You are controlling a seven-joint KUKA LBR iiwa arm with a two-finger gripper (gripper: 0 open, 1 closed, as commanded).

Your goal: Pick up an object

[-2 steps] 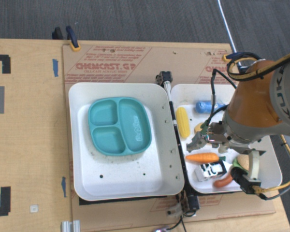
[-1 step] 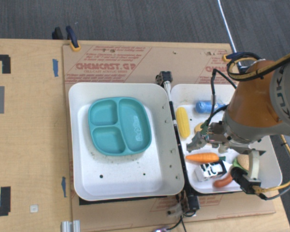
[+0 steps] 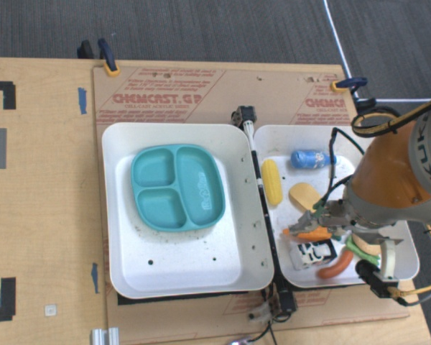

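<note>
- Hovering low in the right bin (image 3: 411, 263), the gripper (image 3: 317, 230) sits over a clutter of toy food; whether its fingers are released or clenched cannot be told, so the pick looks not yet done.
- Candidates lie around the gripper: an orange carrot (image 3: 312, 233) right under it, a red sausage (image 3: 335, 266) just below, a tan piece (image 3: 304, 195) just above.
- Beyond those sit a smooth yellow corn (image 3: 271, 181) and a blue can (image 3: 308, 159).
- Left of that bin, a glossy teal plate (image 3: 178, 187) has three compartments.
</note>
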